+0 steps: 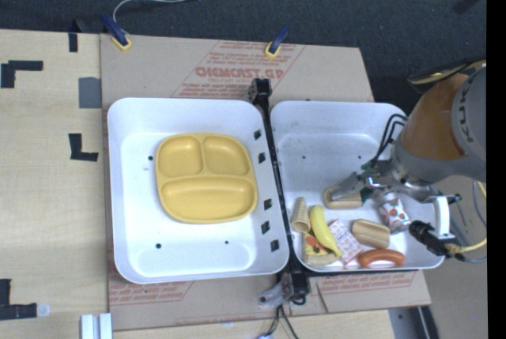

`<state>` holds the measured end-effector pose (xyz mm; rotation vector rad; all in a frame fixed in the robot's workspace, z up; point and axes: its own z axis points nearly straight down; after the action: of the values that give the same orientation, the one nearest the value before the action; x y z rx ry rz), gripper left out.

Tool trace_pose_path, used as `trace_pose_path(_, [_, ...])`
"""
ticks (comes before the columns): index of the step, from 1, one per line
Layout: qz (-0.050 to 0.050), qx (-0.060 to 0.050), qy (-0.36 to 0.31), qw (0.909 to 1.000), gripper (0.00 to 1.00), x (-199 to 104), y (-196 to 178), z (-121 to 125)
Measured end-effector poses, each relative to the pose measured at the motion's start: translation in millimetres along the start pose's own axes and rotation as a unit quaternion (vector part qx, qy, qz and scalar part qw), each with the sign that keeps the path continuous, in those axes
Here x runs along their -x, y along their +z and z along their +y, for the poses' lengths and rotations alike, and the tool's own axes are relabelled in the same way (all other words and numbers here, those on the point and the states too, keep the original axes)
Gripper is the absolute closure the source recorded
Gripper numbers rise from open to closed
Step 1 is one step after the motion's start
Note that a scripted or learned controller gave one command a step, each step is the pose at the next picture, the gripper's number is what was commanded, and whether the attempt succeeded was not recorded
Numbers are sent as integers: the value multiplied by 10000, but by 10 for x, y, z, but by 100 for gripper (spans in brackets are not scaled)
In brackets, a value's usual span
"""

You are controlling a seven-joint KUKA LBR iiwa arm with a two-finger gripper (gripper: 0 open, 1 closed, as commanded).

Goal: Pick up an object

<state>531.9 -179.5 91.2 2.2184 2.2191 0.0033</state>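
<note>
Rounded grey robot arm [443,160] seen, smooth casing, broad orange band above wrist. Thin black cable looped along wrist side. Metallic silver two-finger gripper [345,193] mounted at tip. White bracket with black fitting attached at arm's lower edge.

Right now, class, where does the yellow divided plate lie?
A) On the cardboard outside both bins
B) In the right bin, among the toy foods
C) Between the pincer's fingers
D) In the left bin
D: the yellow divided plate lies flat on the floor of the left bin, while the toy foods such as the banana lie in the right bin.
</note>
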Motion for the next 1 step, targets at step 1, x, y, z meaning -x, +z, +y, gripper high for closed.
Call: trace_pose_path(1, [5, 25, -6, 10000, 0, -414, 30, 394])
